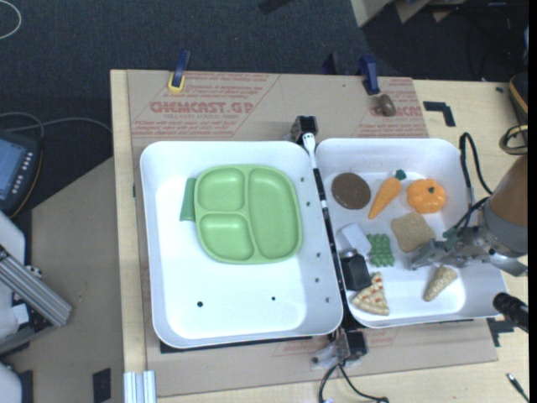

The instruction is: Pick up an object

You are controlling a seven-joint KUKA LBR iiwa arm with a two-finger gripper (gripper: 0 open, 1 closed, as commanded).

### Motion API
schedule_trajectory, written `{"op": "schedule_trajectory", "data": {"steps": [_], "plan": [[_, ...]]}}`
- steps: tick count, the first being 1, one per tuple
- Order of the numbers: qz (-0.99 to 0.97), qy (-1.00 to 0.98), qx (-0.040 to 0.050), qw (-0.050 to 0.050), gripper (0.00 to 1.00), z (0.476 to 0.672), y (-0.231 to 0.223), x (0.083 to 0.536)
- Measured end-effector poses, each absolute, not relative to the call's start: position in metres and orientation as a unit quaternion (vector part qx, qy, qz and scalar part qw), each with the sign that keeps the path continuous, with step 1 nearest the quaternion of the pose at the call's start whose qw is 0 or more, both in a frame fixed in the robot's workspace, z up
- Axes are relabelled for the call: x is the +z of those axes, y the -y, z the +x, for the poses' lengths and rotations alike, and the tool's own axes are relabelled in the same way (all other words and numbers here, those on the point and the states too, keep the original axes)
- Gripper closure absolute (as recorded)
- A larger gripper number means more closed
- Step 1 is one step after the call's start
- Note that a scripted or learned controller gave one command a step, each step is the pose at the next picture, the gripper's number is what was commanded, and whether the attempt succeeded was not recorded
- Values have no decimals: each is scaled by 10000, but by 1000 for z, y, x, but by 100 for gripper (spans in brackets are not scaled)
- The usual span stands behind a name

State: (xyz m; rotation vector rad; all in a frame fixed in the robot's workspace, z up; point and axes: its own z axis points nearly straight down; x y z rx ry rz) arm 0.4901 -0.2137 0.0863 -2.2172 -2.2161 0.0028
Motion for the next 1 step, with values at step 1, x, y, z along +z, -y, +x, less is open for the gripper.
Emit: {"op": "schedule_trajectory", "data": {"steps": [1], "plan": [[-7076, 7066, 0, -3, 100, 491, 215, 100]]}}
